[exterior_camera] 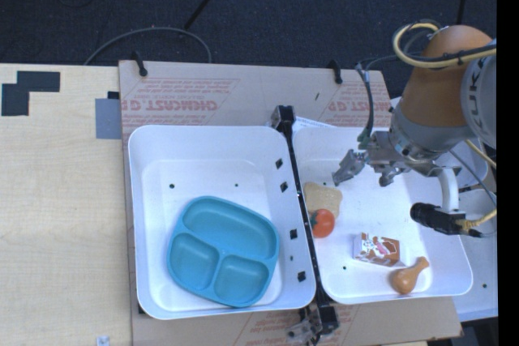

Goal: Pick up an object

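Note:
In the right bin (454,275) lie a tan slice of toast (323,195), a small orange-red tomato (323,223), a red and white carton (378,249) and a tan drumstick (408,275). My gripper (368,172) hangs over the back half of that bin, just right of and behind the toast. Its fingers stand apart, open, with nothing between them. The carton and drumstick sit nearer the front, well apart from the gripper.
The left bin (154,174) holds a blue divided plate (223,249). A black divider strip (293,190) runs between the two bins. A black cable and connector (438,219) hang off the arm over the right bin's right side.

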Tool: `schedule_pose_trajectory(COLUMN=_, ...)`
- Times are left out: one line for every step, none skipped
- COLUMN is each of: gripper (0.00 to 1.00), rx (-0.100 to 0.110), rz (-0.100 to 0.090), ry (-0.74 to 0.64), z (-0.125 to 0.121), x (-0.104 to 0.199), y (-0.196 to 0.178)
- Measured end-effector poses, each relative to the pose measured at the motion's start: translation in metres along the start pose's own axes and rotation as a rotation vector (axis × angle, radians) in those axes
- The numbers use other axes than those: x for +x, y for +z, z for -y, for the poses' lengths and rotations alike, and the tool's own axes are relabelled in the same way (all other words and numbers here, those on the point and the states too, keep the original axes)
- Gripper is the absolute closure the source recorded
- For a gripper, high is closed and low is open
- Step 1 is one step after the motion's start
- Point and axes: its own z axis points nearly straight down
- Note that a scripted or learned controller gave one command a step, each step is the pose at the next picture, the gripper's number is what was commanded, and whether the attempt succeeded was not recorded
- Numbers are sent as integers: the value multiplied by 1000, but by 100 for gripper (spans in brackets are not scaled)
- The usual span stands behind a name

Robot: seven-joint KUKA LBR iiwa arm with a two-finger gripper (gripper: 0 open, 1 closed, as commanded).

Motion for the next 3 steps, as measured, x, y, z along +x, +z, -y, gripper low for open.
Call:
schedule_pose_trajectory(gripper=0, rx=-11, rz=1, ry=-2, z=-2, x=0, y=-6)
schedule_pose_trajectory(gripper=0, rx=-7, rz=1, ry=-1, z=3, x=-4, y=41)
schedule_pose_trajectory(gripper=0, rx=-8, rz=0, ry=-2, z=11, x=1, y=89)
